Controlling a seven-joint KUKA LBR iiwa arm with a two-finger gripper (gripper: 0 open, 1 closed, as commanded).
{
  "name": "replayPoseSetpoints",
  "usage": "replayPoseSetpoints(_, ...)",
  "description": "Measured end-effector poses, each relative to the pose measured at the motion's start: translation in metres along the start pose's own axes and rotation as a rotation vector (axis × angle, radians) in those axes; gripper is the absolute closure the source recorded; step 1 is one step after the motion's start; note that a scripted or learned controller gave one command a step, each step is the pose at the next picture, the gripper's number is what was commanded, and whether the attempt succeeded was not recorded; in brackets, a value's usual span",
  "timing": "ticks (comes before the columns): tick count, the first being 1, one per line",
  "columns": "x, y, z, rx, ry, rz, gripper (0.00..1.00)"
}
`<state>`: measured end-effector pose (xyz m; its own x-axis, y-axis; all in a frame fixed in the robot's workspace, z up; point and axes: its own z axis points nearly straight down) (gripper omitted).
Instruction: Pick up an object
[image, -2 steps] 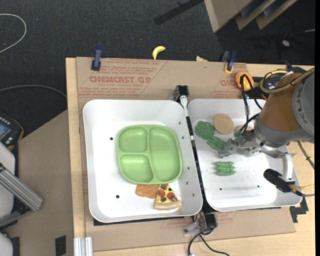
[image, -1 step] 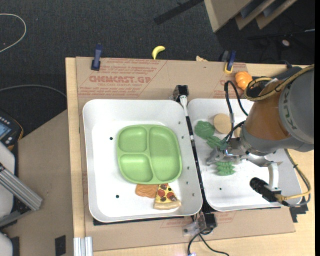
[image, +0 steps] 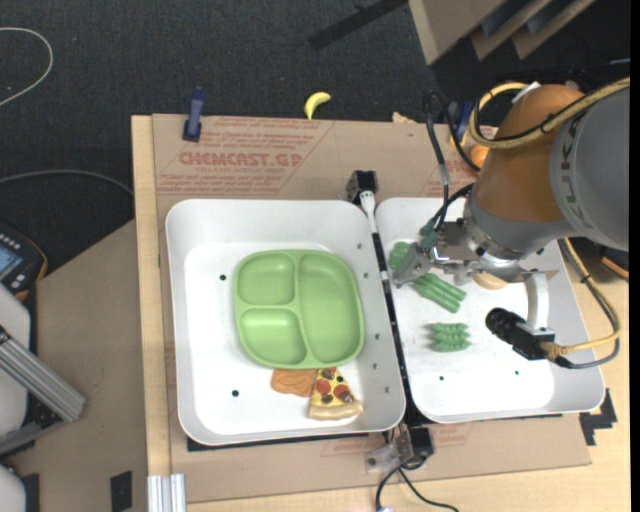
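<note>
Camera view: the gripper (image: 425, 262) is seen low in the right bin (image: 560, 395), just above a green ridged toy (image: 437, 292); whether anything is held cannot be told; a second green toy (image: 449, 335) lies nearby.

Both bins (image: 190, 300) look like smooth white plastic with a faint sheen. The green plate (image: 298, 306) is matt plastic, softly lit. The pizza slice (image: 332, 396) beside it seems to be moulded plastic, its top bumpy and printed. Ridged green plastic forms the toy (image: 439, 293) in the right bin. The tabletop (image: 240, 160) is covered in brown cardboard, dull and printed in red. The arm (image: 540, 190) has a satin grey shell, perhaps painted metal, and a glossy orange band (image: 535, 115).
</note>
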<state>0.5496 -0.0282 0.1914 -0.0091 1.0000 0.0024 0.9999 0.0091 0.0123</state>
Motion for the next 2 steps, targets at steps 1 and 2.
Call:
replayPoseSetpoints(1,-0.075,-0.048,0.077,0.022,-0.004,0.018,0.0)
replayPoseSetpoints(2,-0.075,-0.015,0.108,0.011,-0.004,0.008,0.0)
